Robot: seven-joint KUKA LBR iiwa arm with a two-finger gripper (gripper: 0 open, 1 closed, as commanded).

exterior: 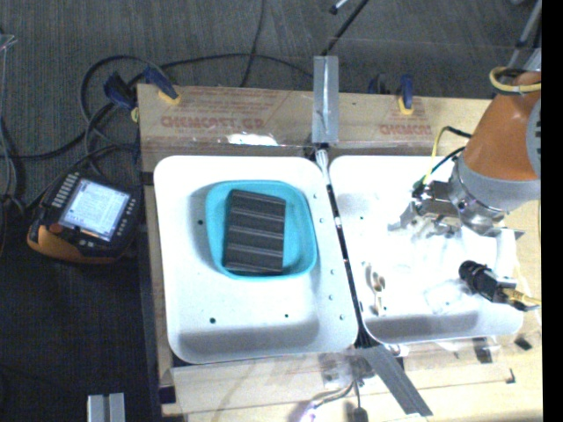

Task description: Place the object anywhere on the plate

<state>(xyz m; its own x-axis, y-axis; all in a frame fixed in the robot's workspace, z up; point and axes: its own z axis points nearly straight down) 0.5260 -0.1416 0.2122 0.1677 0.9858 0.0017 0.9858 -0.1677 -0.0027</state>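
In the camera view, a pale wooden worktop [229, 117] with faded red lettering carries two shallow white plastic bins side by side.

The left bin [246, 328] holds a turquoise plate with rounded corners [302, 236], set a little toward the bin's far side. A dark grey rectangular block with ribbed ridges across its top [255, 231] lies flat on this plate. It sits roughly in the middle with turquoise rim showing all around it, so the object is on the plate and well apart from the robot.

The grey arm with its orange band [501, 152] reaches in from the right, over the right bin [422, 322]. Its gripper [420, 216] hangs above the bin's floor, in the far right part of that bin. Nothing can be seen in the gripper. Its metal parts blur against the white bin, so I cannot tell whether it is open or closed. Near the right bin's left wall is a small glinting speck [376, 281], too small to identify.

A grey metal strut [325, 95] stands at the far edge between the bins. Two clamps grip the board's far edge, one at the left corner [160, 84] and one toward the right [405, 95]. On the dark carpet to the left lies an orange and black handheld pendant with a lit screen [85, 211], with black cables looping behind it.
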